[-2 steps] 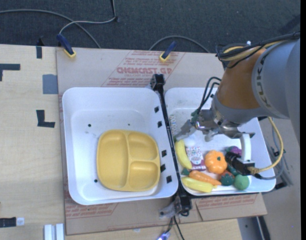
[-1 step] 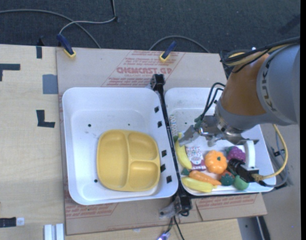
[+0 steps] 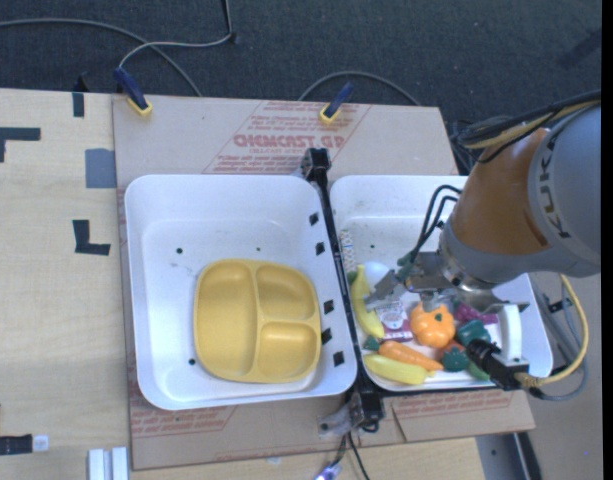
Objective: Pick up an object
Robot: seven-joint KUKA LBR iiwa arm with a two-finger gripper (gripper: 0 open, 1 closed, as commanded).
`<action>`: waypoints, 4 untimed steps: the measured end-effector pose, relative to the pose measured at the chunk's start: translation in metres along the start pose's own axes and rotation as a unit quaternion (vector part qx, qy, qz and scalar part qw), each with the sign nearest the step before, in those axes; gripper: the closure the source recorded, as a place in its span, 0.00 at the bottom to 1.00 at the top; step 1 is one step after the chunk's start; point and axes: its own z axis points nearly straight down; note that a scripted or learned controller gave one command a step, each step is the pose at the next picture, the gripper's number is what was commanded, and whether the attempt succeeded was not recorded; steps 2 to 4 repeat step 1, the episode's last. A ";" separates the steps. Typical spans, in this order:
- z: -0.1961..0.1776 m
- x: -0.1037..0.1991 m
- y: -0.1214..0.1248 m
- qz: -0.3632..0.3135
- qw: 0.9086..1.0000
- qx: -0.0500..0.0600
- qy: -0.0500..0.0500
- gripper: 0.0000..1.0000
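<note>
partly hidden end effector (image 3: 418, 286) over toys (image 3: 416, 343)

Dark grey carpet floor (image 3: 406, 28), pale wooden bench top (image 3: 46, 348), brown cardboard sheet (image 3: 276, 138), black cables (image 3: 186, 43) trailing across

Away from the gripper (image 3: 411, 286), over on the far side of the divider, the left white bin (image 3: 146, 268) has a yellow three-section plate (image 3: 256, 318) lying flat in it. Both bins rest on a printed cardboard sheet (image 3: 276, 138), pinned at the back edge by two yellow-and-blue clamps (image 3: 133, 93) (image 3: 336, 103). Further out past that bin there's the wooden benchtop (image 3: 46, 298) with black tape marks (image 3: 86, 238). Behind it all, a thin cable (image 3: 186, 53) loops across dark carpet (image 3: 386, 18).
</note>
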 end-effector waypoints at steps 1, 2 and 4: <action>0.097 -0.040 0.047 0.000 1.000 -0.004 0.000 0.00; 0.097 -0.040 0.047 0.000 1.000 -0.004 0.000 0.00; 0.097 -0.040 0.047 0.000 1.000 -0.004 0.000 0.00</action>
